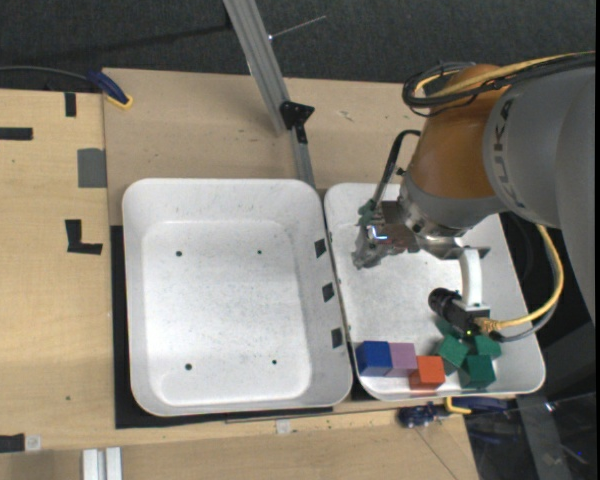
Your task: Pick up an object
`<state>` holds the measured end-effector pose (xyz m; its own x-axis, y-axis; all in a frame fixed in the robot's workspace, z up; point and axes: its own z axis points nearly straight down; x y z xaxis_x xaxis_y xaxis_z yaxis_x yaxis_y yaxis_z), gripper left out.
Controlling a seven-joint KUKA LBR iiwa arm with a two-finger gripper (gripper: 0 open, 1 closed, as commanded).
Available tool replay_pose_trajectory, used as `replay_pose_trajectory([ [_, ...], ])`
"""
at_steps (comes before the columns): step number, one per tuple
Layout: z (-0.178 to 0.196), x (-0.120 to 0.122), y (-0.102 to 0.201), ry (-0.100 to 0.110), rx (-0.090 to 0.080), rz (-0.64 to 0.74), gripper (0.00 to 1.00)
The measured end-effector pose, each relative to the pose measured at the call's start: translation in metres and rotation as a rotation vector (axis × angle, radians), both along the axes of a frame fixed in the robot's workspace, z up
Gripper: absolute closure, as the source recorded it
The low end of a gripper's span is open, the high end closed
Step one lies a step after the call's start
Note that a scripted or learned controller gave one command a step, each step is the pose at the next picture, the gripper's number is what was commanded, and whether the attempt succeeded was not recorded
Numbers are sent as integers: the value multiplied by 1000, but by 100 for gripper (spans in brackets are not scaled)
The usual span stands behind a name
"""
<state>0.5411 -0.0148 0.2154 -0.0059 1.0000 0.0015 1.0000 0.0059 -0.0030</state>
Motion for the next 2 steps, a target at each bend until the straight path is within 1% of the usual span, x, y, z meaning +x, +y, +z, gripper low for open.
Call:
replay_pose_trajectory([
  [2, -5, -33, 101, 1, 0, 1, 100],
])
